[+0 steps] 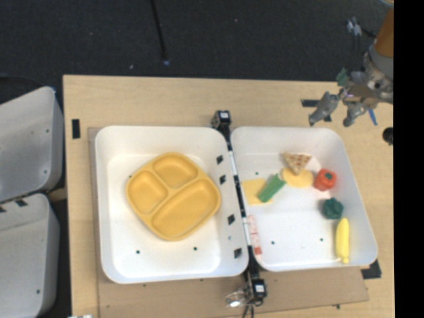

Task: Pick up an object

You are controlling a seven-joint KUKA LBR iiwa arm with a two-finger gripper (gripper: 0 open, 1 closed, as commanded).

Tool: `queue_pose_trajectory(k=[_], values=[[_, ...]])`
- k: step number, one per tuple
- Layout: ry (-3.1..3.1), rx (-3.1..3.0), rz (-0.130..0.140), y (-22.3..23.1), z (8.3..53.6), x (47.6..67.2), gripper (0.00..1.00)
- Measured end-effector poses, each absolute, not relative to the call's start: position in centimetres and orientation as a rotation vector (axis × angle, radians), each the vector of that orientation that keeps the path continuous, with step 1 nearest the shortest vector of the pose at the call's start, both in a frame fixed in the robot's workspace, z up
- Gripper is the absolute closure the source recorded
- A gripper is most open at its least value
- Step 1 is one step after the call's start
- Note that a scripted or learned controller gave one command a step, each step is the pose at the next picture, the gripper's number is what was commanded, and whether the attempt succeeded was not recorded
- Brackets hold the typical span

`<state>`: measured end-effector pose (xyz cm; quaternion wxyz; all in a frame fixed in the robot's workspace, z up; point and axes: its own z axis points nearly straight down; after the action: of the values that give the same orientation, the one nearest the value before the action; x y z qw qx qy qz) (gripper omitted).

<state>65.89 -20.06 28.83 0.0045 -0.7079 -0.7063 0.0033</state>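
Grey tool (339, 112) hangs released above right bin's (354, 177) far rim, grasping nothing

yellow three-compartment plastic plate (173, 195) | white shallow bins (112, 257) | pale tan wooden tabletop (165, 101) | yellow plastic banana (342, 240) | red round tomato toy (324, 179) | dark green broccoli toy (332, 209) | green stick-shaped toy (271, 188) | tan pizza-slice toy with red specks (297, 161) | grey metal hand (338, 111)

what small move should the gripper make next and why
Probably move in over the right bin and down toward a toy. The gripper sits open above the bin's far rim, holding nothing, and the red tomato lies close below it.
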Motion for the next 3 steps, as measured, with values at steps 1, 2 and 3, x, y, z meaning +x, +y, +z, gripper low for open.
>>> queue_pose_trajectory(k=[1, 2, 3], values=[[-2.223, -2.22, 0.002, -20.0, 29.5, 66.0, 0.0], [-2.219, -2.218, 0.008, -19.5, 23.2, 65.7, 0.0], [-2.218, -2.221, 0.006, -19.5, 18.7, 65.3, 0.0]])
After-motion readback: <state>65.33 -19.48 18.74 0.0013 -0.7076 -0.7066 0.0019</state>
